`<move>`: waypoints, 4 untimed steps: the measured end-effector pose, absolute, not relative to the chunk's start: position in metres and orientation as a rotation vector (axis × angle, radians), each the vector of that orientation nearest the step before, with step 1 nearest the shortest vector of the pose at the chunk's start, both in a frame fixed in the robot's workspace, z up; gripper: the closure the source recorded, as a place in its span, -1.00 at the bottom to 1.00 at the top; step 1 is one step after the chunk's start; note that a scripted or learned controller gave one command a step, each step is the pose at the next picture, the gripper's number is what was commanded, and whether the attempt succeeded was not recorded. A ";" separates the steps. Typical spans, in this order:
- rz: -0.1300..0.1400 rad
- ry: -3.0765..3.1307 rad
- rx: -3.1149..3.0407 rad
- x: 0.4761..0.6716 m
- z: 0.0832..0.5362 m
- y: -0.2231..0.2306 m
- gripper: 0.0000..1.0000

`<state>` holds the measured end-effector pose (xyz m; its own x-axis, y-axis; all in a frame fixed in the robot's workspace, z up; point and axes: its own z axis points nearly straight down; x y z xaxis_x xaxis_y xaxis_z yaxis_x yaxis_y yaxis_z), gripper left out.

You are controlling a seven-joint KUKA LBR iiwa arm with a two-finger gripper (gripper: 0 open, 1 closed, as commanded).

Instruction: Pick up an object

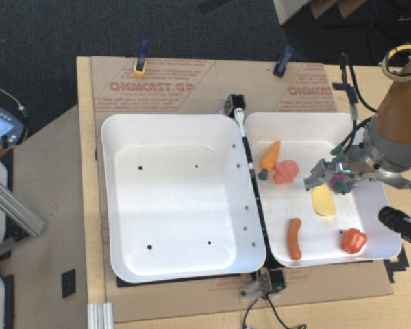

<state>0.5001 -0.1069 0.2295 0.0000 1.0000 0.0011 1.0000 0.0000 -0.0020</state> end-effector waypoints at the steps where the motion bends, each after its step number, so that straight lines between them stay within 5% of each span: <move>1: 0.004 -2.215 -2.219 0.477 0.078 -0.093 -1.00; 2: -0.005 -2.221 -2.225 0.480 0.095 -0.094 1.00; 3: -0.014 -2.236 -2.215 0.487 0.190 -0.018 1.00; 4: -0.005 -2.229 -2.213 0.479 0.191 0.044 1.00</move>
